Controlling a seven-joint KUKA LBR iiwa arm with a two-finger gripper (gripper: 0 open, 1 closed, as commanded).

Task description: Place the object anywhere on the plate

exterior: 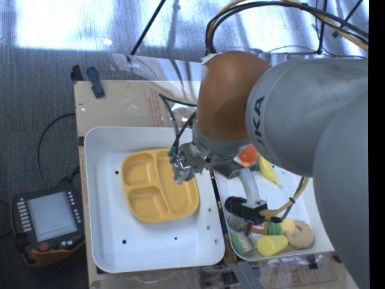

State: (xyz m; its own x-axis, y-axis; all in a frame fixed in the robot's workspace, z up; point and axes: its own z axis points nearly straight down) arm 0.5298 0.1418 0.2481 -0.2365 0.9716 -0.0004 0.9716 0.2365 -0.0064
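A yellow divided plate [157,185] lies in the left white bin [108,239], a little left of its middle. My gripper [180,174] hangs over the plate's right part, near the top right compartment. The grey arm and its orange band cover much of it. No object shows under the gripper.
The right bin [322,239] holds several toy foods: a yellow banana [268,171], an orange piece [248,156], a yellow cup [272,244], a pale ring-shaped pastry [299,234], a green block [242,242]. A teach pendant [48,221] sits on the floor at the left.
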